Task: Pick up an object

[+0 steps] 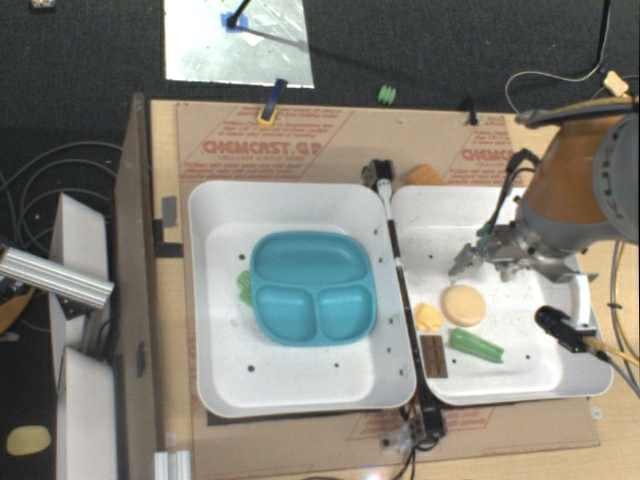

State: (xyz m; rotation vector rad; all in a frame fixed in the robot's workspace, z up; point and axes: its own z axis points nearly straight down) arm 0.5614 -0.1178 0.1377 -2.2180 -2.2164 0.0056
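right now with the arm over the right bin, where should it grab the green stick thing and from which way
Take the green stick across its narrow width near the middle, coming straight down from above. It lies flat on the floor of the right bin, slanted, long and thin, so only its short sides fit between fingers. Its lower side looks open; the round tan piece sits close above, so the hand should probably close crosswise to the stick.

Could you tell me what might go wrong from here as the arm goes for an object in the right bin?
1. The round tan disc, yellow chunk and green stick lie close together, so the pincer could knock a neighbour.
2. The brown rectangular block sits against the bin's wall, leaving little room.
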